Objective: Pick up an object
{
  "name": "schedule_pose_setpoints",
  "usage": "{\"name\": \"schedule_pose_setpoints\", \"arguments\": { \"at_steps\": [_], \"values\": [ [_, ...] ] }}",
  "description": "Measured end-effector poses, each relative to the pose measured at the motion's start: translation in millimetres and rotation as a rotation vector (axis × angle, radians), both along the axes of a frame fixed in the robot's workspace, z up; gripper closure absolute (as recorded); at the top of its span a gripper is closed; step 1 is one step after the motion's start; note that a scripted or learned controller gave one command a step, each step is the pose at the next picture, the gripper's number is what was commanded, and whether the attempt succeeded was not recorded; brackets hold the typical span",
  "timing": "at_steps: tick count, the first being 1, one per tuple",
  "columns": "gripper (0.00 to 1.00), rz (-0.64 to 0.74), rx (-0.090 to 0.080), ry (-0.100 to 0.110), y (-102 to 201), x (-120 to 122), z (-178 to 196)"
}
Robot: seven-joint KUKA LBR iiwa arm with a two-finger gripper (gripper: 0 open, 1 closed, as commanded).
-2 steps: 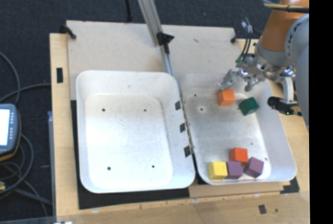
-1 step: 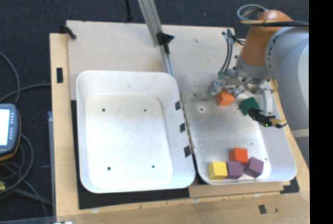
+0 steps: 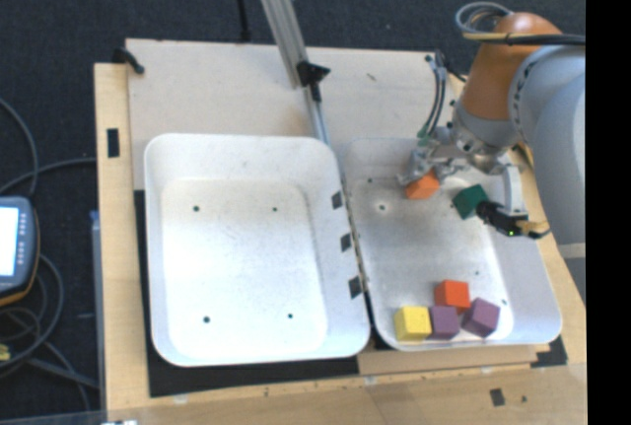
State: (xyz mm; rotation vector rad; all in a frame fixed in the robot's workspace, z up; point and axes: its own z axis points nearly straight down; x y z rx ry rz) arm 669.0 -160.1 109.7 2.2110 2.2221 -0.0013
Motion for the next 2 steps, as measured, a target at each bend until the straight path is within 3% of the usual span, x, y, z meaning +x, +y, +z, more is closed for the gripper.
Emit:
{"name": "schedule_pose_setpoints", "arguments": {
  "at_steps": [1, 2],
  "values": [
    [1.00, -0.004, 0.005, -0.002, 46, -95, 100],
    [1.00, 0.003, 0.008, 0.005, 128, -131, 97]
  ]
}}
